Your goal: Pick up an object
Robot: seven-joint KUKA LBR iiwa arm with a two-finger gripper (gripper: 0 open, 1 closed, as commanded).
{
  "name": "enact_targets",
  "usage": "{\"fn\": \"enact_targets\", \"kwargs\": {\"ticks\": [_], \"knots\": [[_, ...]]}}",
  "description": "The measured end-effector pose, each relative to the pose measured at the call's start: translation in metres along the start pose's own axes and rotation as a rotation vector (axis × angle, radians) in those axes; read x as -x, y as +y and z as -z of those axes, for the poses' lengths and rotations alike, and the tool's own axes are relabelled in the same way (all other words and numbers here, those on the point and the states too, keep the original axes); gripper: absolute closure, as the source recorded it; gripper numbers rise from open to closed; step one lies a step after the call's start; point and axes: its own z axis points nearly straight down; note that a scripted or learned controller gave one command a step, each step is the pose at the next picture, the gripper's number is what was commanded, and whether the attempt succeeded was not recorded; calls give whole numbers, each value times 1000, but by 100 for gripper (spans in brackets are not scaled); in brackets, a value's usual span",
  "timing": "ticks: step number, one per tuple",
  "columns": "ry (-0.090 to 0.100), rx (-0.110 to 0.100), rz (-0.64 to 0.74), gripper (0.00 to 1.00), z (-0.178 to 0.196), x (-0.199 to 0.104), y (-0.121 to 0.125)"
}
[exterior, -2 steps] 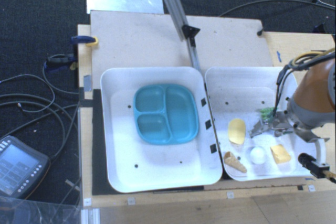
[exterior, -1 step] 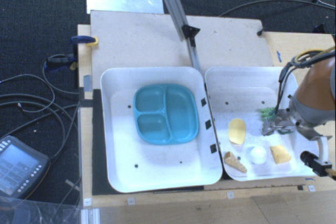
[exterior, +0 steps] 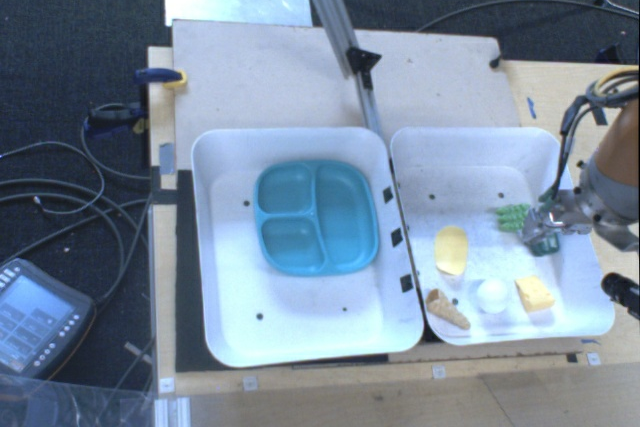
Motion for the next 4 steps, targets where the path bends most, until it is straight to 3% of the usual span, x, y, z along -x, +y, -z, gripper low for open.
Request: {"fn": "enact_targets", "kwargs": {"ticks": [2,4], "knots": [[0,1,6,100,86,-4,4],[5,-5,10,100,83,-106,14]]}}
